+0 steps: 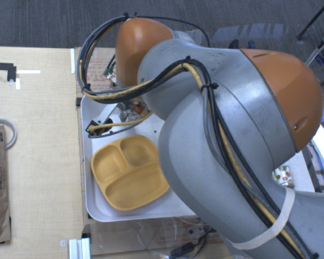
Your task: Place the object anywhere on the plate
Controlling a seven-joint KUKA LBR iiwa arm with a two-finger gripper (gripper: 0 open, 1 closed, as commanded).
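From where I stand, the arm [221, 144] takes up most of the room. Its grey bulk lies across the right half of the white bin [97, 208] and hides that side's rim entirely. The bin's left wall is in plain sight along the pale wooden bench [38, 144], and its near rim curves round below the plate [130, 172].

The yellow plate, split into three compartments, lies flat in the bin's near left part. Its left edge is just beside the left wall, with a narrow strip of white floor around its left and near sides. Its right edge runs under the arm's flank, so the only open way in is from above and from the left. A band of white floor lies between the plate's far edge and the gripper [128, 111].

The arm bends sharply, one orange dome [143, 39] at the bin's far end and a larger one [291, 90] on the right. The wrist is tucked down under the far dome, with black and yellow cables [151, 84] looping over it. The gripper sits low over the bin's far end, apart from the plate. It is mostly hidden, so I cannot tell whether it is open or closed, or whether it carries anything.

I cannot tell which thing the task means. A small white piece with orange spots [282, 175] peeks out past the arm's right side, well apart from the plate.
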